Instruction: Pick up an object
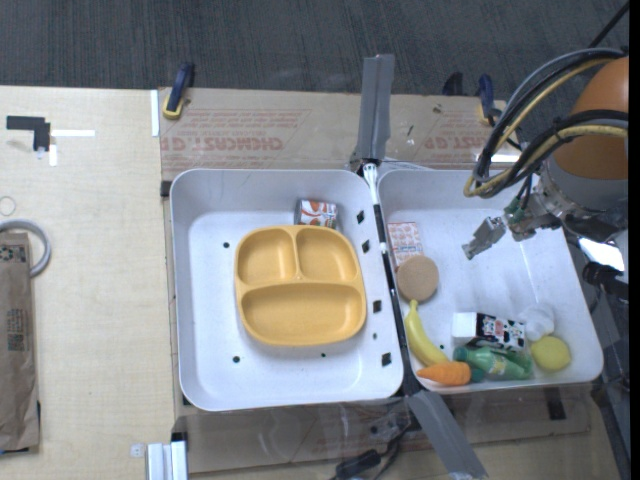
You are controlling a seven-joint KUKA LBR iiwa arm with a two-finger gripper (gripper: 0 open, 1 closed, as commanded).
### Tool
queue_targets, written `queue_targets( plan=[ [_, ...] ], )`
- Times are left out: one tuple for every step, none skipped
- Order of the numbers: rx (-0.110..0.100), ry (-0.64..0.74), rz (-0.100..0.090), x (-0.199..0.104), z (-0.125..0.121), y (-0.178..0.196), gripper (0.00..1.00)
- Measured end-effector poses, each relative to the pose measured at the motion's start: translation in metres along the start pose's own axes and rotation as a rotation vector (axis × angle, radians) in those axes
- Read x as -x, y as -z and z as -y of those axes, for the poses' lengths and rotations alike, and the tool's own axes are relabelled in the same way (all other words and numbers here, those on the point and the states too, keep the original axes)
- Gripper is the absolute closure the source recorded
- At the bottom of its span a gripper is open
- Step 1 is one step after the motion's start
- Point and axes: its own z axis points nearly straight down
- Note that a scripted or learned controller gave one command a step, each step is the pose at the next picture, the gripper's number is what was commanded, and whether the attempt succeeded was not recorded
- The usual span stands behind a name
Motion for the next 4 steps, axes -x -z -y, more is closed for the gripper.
queue_targets(
  plan=[
    [-0.001, 0.006, -0.002, 0.025, 0.073, -0.082, 0.0],
    [0.0, 0.081, -0.002, -0.007, 0.099, 0.014, 0.0],
    [-0.001, 0.179, -0.003, -0.041, 0.076, -0.006, 0.0],
    [-0.002, 0.176, -0.002, -0.04, 0.076, 0.003, 1.0]
  ],
)
